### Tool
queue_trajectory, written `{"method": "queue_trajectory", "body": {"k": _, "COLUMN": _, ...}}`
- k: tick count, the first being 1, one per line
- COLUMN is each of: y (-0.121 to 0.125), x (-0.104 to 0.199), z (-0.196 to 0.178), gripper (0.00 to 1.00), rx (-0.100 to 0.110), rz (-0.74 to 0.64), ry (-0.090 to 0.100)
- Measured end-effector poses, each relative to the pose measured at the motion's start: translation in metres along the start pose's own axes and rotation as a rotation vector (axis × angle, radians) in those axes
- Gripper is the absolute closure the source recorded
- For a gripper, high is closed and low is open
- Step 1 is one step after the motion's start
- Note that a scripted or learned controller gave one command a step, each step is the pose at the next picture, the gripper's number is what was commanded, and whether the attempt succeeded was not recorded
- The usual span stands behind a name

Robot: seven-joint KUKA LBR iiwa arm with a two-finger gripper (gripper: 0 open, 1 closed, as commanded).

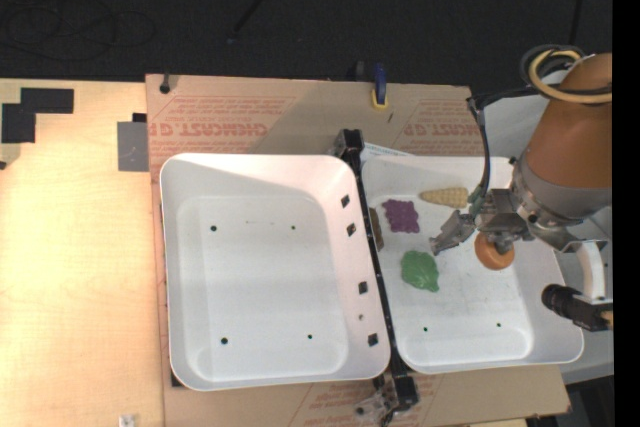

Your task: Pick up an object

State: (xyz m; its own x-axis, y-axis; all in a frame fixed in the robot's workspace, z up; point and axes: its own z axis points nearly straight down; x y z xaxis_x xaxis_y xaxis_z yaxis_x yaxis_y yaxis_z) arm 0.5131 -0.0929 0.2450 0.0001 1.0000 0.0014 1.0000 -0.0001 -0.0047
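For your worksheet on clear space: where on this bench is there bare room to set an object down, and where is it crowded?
The left bin has a bare white floor from wall to wall. In the right bin, the near strip below the green object is bare. Its far half is crowded: purple object, cone-shaped object, orange object and the gripper.

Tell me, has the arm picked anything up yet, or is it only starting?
Nothing looks picked up yet. The green object, the purple object, the cone-shaped piece and the orange object all lie in the right bin. In hand: the gripper sits low over that bin, near the green object. Left: gripping one and lifting it.
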Motion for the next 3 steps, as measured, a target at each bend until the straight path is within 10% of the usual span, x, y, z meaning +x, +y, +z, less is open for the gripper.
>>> {"method": "queue_trajectory", "body": {"k": 1, "y": 0.0, "x": 0.0, "z": -0.01, "gripper": 1.0, "rx": 0.002, "rz": 0.0, "ry": 0.0}}
{"method": "queue_trajectory", "body": {"k": 3, "y": 0.04, "x": 0.166, "z": -0.003, "gripper": 1.0, "rx": 0.003, "rz": -0.006, "ry": 0.001}}
